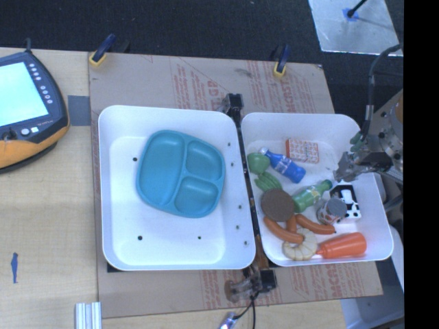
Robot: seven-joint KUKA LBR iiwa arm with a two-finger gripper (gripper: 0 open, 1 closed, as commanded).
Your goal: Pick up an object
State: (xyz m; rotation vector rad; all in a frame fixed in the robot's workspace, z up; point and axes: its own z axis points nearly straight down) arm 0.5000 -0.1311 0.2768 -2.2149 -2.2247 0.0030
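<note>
The right bin holds a jumble of toy food. Along its front lie an orange carrot, two sausages and a pale shrimp-like piece. A brown round patty, a green bottle, a blue bottle and a small orange-and-white box lie further back. A black-and-white cow-patterned piece and a small can sit near the right wall. My gripper hangs over the bin's right side, just above the cow-patterned piece and apart from it.
The left bin bears a blue divided plate. A teach pendant with an orange rim lies on the bench at far left. Two clamps pin the cardboard sheet at the back.
</note>
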